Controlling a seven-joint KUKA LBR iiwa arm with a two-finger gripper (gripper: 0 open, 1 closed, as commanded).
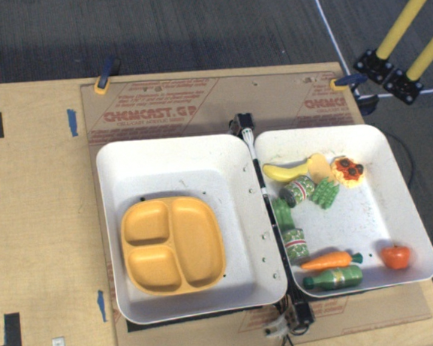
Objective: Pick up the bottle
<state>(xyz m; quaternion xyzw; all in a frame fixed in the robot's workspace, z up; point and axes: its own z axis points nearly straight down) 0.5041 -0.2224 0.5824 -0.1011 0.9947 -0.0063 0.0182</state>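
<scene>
A robotics lab: taped cardboard bench [40, 221], white bins [178, 160], tripod legs [406, 16].

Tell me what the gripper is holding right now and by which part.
Cannot be told. One green bottle lies along the right bin's near edge and another by its left wall, nothing gripping either.

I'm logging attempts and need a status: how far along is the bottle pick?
Nothing looks done. A green bottle lies flat at the right bin's near edge, just below the carrot; another lies by the divider. Nothing is in hand. Approach, grasp and lift all remain.
</scene>
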